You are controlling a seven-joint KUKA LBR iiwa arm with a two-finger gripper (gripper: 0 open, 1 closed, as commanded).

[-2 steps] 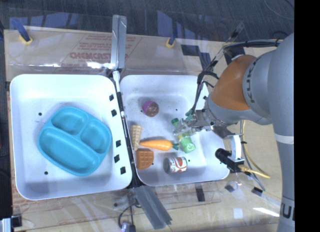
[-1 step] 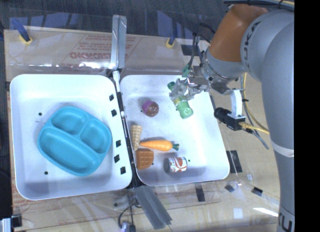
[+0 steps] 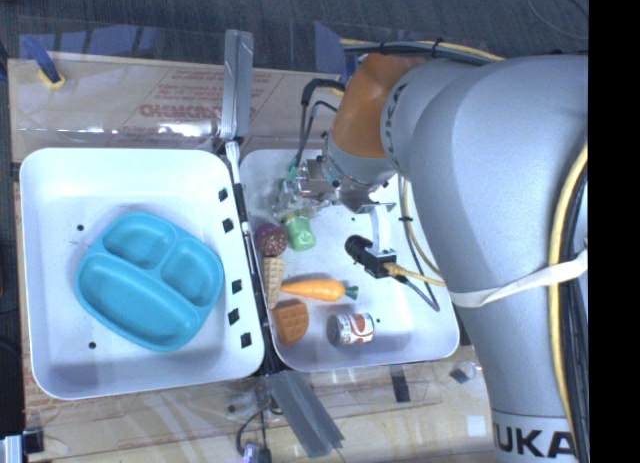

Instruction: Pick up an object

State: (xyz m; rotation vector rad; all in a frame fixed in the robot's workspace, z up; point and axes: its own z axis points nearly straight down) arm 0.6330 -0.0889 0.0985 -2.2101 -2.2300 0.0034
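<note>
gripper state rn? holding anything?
Gripper: low in the right bin, just above the green object. Whether it is open, closed or holding anything cannot be told from this camera view.

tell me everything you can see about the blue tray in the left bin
The blue tray is a light blue divided plate, plastic by its look, with rounded corners and three compartments: one long one along its lower-left side and two smaller ones along its upper-right side. It lies flat and right side up on the floor of the left bin, turned at a slant to the bin's walls and about central. All three compartments look empty. Only the bin floor touches it; the gripper is over the right bin.
</note>
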